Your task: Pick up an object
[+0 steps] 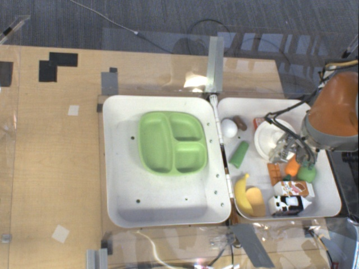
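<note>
The arm comes in from the right edge, its orange band high, reaching down into the right bin (pixel 334 206). The gripper (pixel 291 157) sits low over a small orange carrot (pixel 292 166). I cannot tell how wide it is. The carrot lies tilted, beside a white bowl (pixel 266 140).
</note>
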You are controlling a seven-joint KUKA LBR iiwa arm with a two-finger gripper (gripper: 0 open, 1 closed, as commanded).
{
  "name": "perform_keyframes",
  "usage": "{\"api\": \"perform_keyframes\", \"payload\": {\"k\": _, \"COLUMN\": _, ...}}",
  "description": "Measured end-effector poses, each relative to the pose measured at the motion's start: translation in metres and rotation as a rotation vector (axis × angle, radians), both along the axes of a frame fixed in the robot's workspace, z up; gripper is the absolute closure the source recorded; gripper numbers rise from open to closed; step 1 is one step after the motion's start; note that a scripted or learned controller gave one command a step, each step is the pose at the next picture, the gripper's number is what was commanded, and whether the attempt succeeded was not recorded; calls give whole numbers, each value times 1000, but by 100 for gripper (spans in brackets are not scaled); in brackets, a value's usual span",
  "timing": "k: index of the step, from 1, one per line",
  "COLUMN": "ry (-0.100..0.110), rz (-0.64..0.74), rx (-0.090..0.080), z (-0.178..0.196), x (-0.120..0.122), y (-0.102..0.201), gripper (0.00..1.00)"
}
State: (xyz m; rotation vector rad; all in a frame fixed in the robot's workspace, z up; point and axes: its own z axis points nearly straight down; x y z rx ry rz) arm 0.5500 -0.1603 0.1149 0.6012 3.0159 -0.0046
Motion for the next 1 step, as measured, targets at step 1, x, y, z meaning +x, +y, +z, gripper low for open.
{"api": "perform_keyframes", "payload": {"k": 1, "ry": 46, "rz": 201, "rx": 1, "z": 156, "x": 48, "y": -44, "gripper": 100}}
